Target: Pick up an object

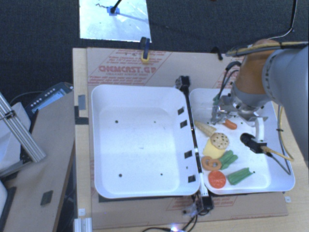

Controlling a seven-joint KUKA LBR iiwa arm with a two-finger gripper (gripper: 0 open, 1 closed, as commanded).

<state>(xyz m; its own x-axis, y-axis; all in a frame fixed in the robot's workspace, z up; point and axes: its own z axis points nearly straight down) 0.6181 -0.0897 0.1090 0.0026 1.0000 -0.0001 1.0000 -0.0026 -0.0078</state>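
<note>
Jaws: honestly can't tell if they're open or closed, the gripper [220,114] is too murky, low in the right white bin [282,180]. Small orange carrot-shaped piece [231,124] lies just beside it, long axis running upper-left to lower-right. A close could easily nudge it away.

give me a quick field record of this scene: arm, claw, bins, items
arm: grey arm reaching in from the right
claw: claw low over right bin's far part
left bin: left bin, white
right bin: right bin holds toy food
items: cookie, tomato slice, green bean, small carrot
held: nothing seen in claw
</note>
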